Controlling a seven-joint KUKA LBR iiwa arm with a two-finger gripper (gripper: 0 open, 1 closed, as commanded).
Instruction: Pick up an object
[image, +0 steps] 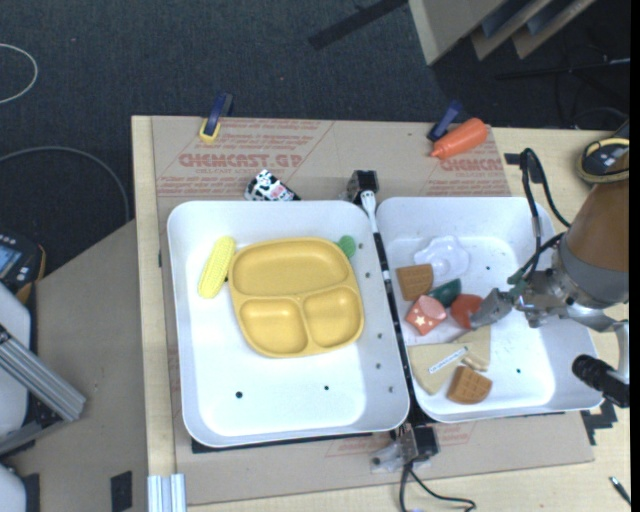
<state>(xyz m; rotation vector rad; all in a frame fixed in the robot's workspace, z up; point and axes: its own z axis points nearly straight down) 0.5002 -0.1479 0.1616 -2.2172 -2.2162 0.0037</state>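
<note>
The right bin (525, 392) holds several toy foods. Among them are a brown bread piece (414, 279), a red and pink block (426, 315), a dark green piece (446, 292) and a red round piece (463, 311). A waffle square (468, 384) and a pale flat slice (435, 362) lie nearer the front, and a clear plastic item (443, 255) lies at the back. My gripper (487, 310) hangs low in this bin, right beside the red round piece, tip pointing left. Nothing visibly sits in it.
The left bin (290, 405) carries a yellow divided tray (295, 295), a corn cob (215, 266) and a small green piece (347, 245). Behind the bins, an orange carrot (460, 138) and a black and white toy (270, 187) lie on the board. The arm covers the right bin's right side.
</note>
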